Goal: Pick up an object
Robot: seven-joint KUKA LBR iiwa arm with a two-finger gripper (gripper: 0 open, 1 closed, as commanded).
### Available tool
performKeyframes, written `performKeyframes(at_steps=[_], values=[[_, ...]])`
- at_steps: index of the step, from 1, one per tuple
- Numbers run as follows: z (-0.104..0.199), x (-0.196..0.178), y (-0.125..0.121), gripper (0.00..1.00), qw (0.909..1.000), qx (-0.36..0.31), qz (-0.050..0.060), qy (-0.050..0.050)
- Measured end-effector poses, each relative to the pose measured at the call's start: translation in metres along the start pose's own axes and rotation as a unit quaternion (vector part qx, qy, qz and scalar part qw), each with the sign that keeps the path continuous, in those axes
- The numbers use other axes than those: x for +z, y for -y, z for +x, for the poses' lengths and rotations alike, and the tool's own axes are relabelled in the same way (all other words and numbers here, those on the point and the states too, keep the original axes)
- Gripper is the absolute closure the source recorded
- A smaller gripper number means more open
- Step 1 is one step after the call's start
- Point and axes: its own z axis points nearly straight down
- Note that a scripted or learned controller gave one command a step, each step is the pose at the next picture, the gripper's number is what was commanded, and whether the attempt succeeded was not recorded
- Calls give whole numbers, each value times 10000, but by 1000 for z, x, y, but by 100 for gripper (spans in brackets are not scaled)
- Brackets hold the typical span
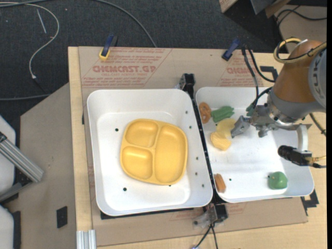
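Yellow toy (222,137) in right bin (259,188), just left of tool (252,127)

Arm (303,82) at right edge of frame: grey casing with a broad orange band above the wrist, part of dark lettering visible on the grey shell at far right. Yellow cable looped at the top of the orange section, upper right; dark cables run along the arm's left side. Wrist ends in a grey metallic gripper (252,128) assembly with angular silver parts, right of centre.
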Motion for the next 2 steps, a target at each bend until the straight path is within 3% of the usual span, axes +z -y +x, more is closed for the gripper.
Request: performKeyframes(at_steps=[1,2], values=[[1,48,0,0,10000,4,-15,3],[1,34,-1,100,10000,2,-47,8]])
